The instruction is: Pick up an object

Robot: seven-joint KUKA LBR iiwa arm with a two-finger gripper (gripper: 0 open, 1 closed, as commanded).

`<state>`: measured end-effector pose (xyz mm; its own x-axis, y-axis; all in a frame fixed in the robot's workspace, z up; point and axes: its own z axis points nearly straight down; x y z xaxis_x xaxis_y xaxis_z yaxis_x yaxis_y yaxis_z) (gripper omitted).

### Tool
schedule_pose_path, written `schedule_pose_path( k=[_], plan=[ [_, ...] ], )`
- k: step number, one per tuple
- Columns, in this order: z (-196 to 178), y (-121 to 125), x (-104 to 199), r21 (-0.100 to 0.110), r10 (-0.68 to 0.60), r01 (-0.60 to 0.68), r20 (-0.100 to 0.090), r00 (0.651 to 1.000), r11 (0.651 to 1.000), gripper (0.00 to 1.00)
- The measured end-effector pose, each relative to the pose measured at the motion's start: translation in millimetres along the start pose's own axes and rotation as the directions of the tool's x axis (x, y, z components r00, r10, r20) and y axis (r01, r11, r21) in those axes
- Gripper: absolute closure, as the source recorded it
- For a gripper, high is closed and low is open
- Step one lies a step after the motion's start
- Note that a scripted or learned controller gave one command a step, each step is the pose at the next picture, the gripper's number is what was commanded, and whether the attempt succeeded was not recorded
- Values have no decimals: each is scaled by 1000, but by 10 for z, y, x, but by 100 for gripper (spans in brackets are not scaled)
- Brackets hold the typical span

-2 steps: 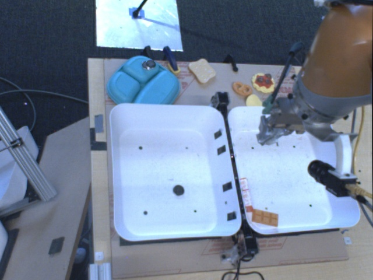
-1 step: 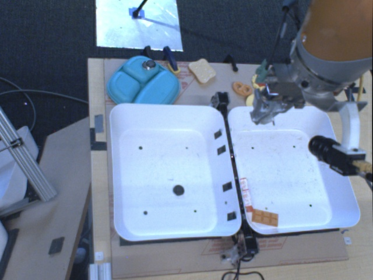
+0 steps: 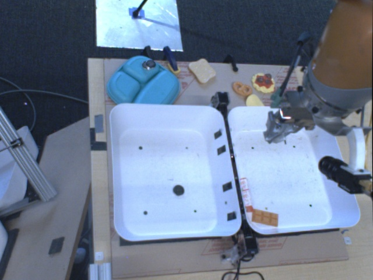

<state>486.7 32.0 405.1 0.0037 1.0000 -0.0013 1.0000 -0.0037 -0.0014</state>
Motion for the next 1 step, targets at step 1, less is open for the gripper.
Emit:
schedule_pose_path(
  k=[1],
  plan=[
    [14,-5,719,-3,-15,15,-3,1000,1000,100]
  ],
)
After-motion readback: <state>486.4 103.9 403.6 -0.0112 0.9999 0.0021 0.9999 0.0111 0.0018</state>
